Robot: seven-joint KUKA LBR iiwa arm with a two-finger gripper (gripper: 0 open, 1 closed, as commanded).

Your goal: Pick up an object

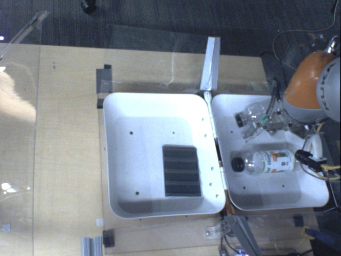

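Two clear plastic bottles lie in the right bin point(277, 196). The larger bottle point(265, 162) has a black cap and an orange and green label, and lies on its side near the bin's middle. The smaller clear bottle point(249, 115) lies near the bin's back edge with its dark cap pointing left. My gripper point(263, 125) hangs low over the right bin, right beside the smaller bottle's right end and above the larger one. A dark ribbed rectangular block point(181, 170) lies flat in the left bin point(122, 143).
The arm's orange band point(305, 84) and grey wrist lean over the right bin's back right corner. Cables point(314, 161) hang by the bin's right side. A metal bar point(211, 63) stands behind the gap between the bins.
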